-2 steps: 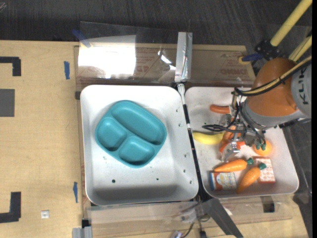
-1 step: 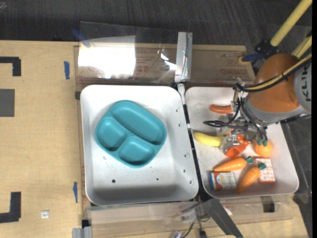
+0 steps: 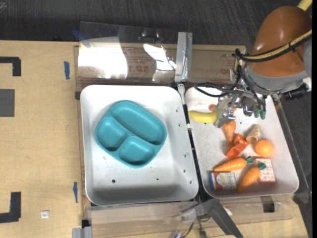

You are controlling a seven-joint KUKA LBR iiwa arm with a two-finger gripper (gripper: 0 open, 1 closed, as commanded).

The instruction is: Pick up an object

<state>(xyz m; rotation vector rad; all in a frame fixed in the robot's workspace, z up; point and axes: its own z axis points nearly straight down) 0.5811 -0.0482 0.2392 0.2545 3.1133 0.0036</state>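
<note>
My gripper (image 3: pixel 227 114) hangs low over the far part of the right bin (image 3: pixel 288 148), under the orange-banded wrist. A yellow banana (image 3: pixel 202 116) lies just to its left, its right end hidden under the gripper. A small carrot (image 3: pixel 229 130) stands right below the gripper. Closer to the front lie a red-orange piece (image 3: pixel 237 145), a beige cone-shaped item (image 3: pixel 253 132), an orange ball (image 3: pixel 264 148), two more carrots (image 3: pixel 233 165) (image 3: pixel 249 177) and two small cartons (image 3: pixel 223 181) (image 3: pixel 268 171). I see nothing lifted off the bin floor.
The left bin (image 3: pixel 94 182) holds a teal divided plate (image 3: pixel 130 132). A clear plastic sheet and a metal post (image 3: pixel 183 56) stand behind the bins. Cables (image 3: pixel 208 89) trail from the wrist over the right bin's far edge.
</note>
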